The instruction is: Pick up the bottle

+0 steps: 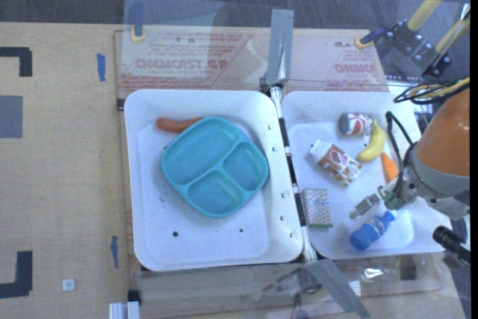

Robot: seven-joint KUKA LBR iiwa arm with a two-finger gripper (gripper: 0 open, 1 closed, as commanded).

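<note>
Right bin at 3 o'clock of the surface, crowded. Blue bottle lying on its side near that bin's 6 o'clock edge, cap end pointing toward 7 o'clock. End effector hovering just above the bottle at its 12 o'clock, apparently apart from it; fingers too small and blurred to call, so cannot tell whether spread or closed. Nothing seen clamped between them. Grey arm with orange band reaching in from 3 o'clock. Elsewhere in the right bin: a can at 12 o'clock, a banana just beside it, an orange carrot toward 3 o'clock, a red-and-white carton in the middle, a small green packet by the 9 o'clock wall. Left bin: a teal divided plate, with an orange sausage-like piece just beside its 11 o'clock rim.
</note>
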